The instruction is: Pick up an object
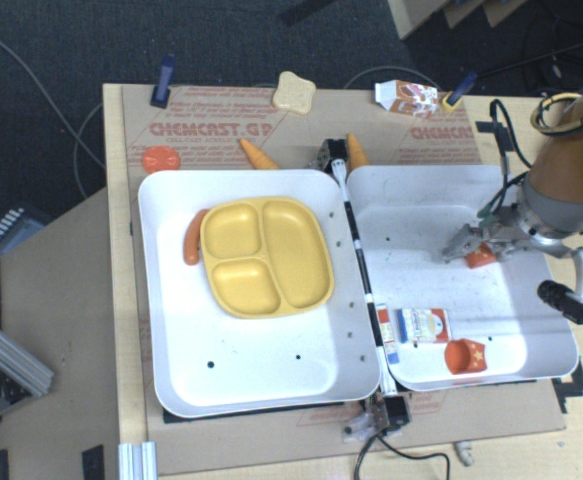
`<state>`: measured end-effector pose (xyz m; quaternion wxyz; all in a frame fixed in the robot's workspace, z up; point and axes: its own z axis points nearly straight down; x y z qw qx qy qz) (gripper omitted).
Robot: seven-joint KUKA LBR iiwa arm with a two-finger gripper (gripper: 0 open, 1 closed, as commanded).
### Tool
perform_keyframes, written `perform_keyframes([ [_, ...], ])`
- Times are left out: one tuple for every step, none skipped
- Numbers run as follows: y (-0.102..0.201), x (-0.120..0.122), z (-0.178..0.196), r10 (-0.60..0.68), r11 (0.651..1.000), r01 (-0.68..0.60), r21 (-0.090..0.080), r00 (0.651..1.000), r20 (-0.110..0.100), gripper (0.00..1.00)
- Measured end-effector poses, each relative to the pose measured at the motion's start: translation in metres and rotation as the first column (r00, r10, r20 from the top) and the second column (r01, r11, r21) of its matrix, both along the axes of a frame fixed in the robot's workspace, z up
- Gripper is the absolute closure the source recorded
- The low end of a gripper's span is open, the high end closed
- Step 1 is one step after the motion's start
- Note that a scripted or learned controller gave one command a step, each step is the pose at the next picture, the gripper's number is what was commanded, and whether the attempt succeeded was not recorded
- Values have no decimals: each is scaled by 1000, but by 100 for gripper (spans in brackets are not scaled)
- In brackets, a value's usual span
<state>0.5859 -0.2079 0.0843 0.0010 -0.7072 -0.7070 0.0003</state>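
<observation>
Down in the camera view, the grey arm with its orange band reaches in from the right over the right bin. Its hand sits low over the bin floor, directly on a small red object that peeks out just beneath the metal fingertips. Whether the fingers are spread or closed on that piece I cannot tell, since they blur together with it. Nearer the front of the same bin lie a white carton with blue and red print and, just beside it, an orange-red object. The left bin carries a yellow divided plate, with a red sausage-shaped item touching its left rim. On the table behind the bins sit a slice of bread, a carrot and a small carton
</observation>
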Motion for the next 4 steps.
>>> perform_keyframes([
  [0, 1, 11, -1, 1000, 1, -1, 1000, 3, 100],
  [55, 8, 57, 3, 1000, -2, -1, 1000, 5, 100],
  [123, 28, 101, 3, 1000, -3, 0, 1000, 5, 100],
  [165, -5, 129, 2, 1000, -2, 1, 1000, 0, 100],
])
